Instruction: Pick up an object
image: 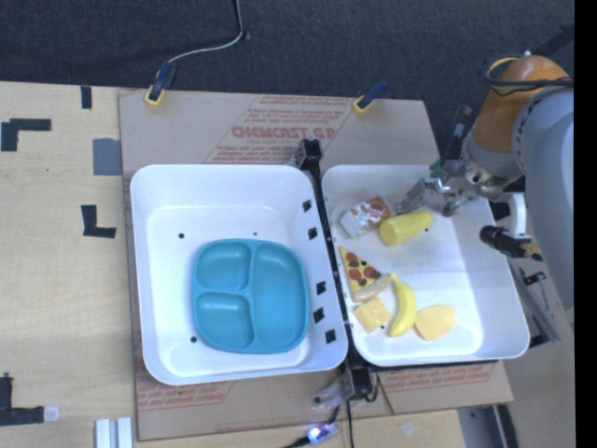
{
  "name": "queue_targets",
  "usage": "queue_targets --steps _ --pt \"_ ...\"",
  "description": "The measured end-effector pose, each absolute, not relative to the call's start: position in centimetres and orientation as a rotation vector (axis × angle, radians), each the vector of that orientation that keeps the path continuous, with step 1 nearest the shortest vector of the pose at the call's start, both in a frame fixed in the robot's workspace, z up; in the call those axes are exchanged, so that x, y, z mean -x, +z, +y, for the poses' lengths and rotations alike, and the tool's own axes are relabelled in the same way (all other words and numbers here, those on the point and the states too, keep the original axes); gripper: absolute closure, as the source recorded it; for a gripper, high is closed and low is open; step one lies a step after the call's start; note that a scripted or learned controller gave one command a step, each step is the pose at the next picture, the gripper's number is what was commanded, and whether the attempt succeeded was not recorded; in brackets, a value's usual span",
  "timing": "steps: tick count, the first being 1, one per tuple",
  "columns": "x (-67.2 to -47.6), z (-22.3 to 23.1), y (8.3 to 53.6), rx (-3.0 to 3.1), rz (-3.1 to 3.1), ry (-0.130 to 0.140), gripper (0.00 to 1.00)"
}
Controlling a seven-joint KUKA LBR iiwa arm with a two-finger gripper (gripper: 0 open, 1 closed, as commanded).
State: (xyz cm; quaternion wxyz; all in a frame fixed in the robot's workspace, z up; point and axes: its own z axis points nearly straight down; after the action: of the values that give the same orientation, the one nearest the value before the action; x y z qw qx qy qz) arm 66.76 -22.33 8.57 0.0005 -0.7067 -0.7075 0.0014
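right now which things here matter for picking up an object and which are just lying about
For the job:
- gripper
- yellow block-shaped toy next to it
- yellow banana
- pizza slice toy
- small wrapped packet

Lying about:
- blue divided plastic plate in the left bin
- blue clamps on the cardboard

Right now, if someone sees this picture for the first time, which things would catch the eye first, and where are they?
The bright blue divided plate lies alone in the left bin. The right bin holds a cluster of toy food: a banana, a pizza slice and a yellow block. The grey arm's end effector hangs just above that yellow block.
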Motion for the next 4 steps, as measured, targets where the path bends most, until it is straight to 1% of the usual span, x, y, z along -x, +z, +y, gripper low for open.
queue_targets --steps 1,2,3,4 --pt "-66.9 -22.3 10.0 2.219 -2.227 0.004 1.00" --pt "-67.1 -22.4 32.7 2.232 -2.237 -0.013 1.00" --pt "-66.9 -21.9 47.6 2.231 -2.238 -0.013 1.00" --pt "-66.8 -22.4 40.9 2.219 -2.219 0.007 1.00"
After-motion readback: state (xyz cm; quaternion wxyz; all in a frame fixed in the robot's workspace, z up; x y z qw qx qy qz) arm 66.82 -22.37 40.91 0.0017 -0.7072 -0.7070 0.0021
